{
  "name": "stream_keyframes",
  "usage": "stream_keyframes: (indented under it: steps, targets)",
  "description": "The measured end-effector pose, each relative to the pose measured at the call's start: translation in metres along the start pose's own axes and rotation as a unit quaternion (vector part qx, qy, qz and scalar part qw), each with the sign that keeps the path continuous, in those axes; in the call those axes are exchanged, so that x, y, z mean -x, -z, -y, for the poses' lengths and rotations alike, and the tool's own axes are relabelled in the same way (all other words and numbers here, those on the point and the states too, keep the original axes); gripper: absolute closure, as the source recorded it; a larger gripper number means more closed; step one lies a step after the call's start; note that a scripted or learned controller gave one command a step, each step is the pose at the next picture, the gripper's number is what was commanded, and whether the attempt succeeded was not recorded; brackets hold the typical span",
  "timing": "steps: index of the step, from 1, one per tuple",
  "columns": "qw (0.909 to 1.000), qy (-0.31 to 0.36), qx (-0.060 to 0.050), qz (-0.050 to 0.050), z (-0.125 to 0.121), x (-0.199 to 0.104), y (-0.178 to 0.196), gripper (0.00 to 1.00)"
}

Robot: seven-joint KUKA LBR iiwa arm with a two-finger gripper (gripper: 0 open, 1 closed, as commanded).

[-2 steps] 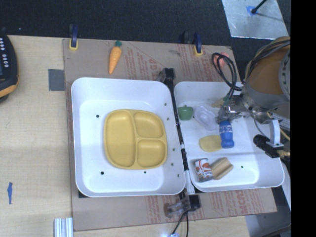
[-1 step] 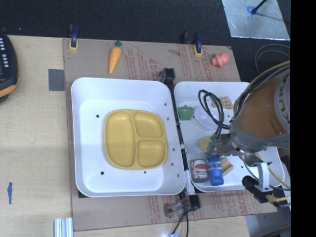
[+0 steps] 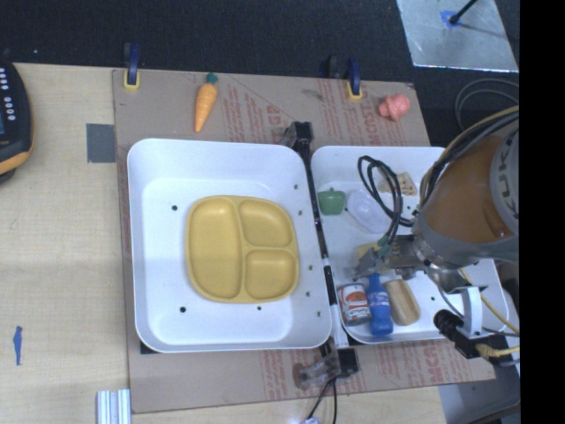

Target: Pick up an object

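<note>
Objects for picking lie together in the right bin (image 3: 340, 162), and the hand (image 3: 381, 256) is down among them at the end of the grey arm (image 3: 459, 210), which reaches in from the right. Whether the hand is spread or pressed together I cannot tell; the wrist and a loop of black cable (image 3: 378, 184) cover it, and nothing can be seen pinched in it. This looks like the approach or closing step, with no lift yet.

Just below the hand stand a blue bottle (image 3: 379, 306), a small red-labelled can (image 3: 355, 304) touching its left side, and a tan bread-like piece (image 3: 403, 301) on its right. A green fruit (image 3: 331, 202) sits near the bin's upper left corner.

In the left bin (image 3: 146, 237) rests a yellow divided plate (image 3: 243, 247). On the tabletop (image 3: 62, 237) above lie a toy carrot (image 3: 205, 102) and a pink lump (image 3: 395, 106).

Next, the hand probably needs to settle over one item, close squarely and rise straight.
</note>
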State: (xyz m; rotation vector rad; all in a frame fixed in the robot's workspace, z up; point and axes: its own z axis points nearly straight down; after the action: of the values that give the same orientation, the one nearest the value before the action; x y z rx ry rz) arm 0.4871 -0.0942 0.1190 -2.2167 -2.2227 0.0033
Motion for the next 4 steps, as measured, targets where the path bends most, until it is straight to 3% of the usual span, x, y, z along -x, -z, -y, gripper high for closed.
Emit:
stream_keyframes:
  steps: [1,2,3,4]
  targets:
    - [1.0000,0.001,0.003,0.001,-0.069,0.001,-0.018,0.00]
    - [1.0000,0.000,-0.002,0.000,-0.029,0.006,-0.028,0.00]
    - [1.0000,0.001,0.005,0.002,-0.090,0.053,0.017,0.00]
    - [1.0000,0.000,-0.002,-0.001,-0.050,0.028,-0.029,0.00]
